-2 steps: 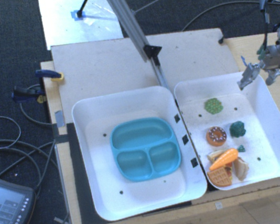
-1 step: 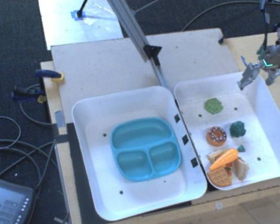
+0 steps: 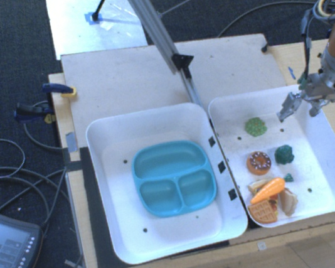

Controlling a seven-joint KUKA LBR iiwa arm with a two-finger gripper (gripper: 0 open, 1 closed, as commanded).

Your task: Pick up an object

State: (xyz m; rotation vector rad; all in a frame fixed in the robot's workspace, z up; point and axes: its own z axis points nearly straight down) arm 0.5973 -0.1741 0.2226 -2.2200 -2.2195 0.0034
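The right bin [image 3: 330, 154] holds toy food: a light green lettuce ball [image 3: 255, 126], a chocolate donut [image 3: 259, 162], a dark green broccoli [image 3: 284, 154], an orange carrot [image 3: 267, 190] lying over a waffle [image 3: 263, 211], and a beige piece [image 3: 287, 201] beside them. My gripper [image 3: 300, 105] hangs over the bin's far right part, to the right of the lettuce ball and apart from it. Its two fingers stand spread, with nothing between them.
The left bin [image 3: 123, 233] holds a blue divided plate [image 3: 175, 178]. A slanted metal pole [image 3: 155, 24] crosses the back of the bench down to the gap between the bins. A blue clamp [image 3: 45, 105] and cables lie at the left.
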